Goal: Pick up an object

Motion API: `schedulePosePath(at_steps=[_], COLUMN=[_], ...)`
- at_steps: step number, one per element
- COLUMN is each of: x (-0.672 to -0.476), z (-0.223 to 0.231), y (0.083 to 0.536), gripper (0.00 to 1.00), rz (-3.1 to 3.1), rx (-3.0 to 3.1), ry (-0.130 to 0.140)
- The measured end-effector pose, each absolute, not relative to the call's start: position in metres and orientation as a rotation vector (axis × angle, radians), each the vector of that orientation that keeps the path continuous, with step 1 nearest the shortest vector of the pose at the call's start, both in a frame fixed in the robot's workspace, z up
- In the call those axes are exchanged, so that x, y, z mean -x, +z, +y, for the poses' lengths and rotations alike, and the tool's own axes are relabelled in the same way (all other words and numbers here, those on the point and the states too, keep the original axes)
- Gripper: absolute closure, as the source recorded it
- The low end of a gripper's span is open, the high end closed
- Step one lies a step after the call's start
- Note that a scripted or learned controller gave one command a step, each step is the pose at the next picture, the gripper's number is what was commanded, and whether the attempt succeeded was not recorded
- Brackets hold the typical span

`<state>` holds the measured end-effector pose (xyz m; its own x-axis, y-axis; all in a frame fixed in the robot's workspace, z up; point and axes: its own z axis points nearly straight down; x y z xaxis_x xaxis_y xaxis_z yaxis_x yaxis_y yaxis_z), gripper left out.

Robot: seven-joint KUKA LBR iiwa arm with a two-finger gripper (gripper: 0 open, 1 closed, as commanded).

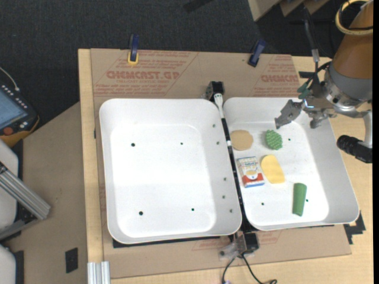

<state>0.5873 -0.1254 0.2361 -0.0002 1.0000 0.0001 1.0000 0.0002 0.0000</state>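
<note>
Right now the fingers hang open and hold nothing, up above the right bin. Just below them sits a bumpy green toy, beside a round brown cookie. I think the bumpy toy could slip out when squeezed.

We count two white bins, five objects in the right one: one tan disc, one green knobbly piece, one yellow block, one small printed box, one green cylinder.
</note>
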Motion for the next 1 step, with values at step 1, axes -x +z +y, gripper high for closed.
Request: schedulePosePath(at_steps=[1], x=[-0.6310], z=[-0.1427], y=[0.1297], gripper=[0.00], rz=[-2.221], rx=[2.221], ry=[0.001])
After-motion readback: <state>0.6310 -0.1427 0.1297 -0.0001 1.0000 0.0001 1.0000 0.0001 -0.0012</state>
